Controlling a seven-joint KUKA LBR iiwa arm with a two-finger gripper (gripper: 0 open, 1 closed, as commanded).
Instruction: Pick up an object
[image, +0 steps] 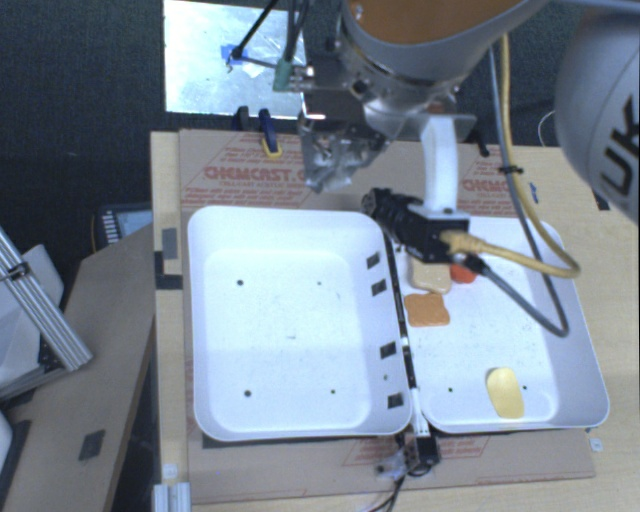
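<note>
While its blurred metal tip leaves it impossible to tell whether it is spread or closed, the gripper (335, 165) hangs over the far rim of the left bin (290, 425), nothing visibly in it. In the right bin (560, 345), a tan slice (432, 277) and a red item (463, 271) are partly hidden; just nearer lies an orange-brown piece (428, 312). A yellow piece (505, 392) rests by the near wall, long axis running near-to-far, slightly slanted.
</note>
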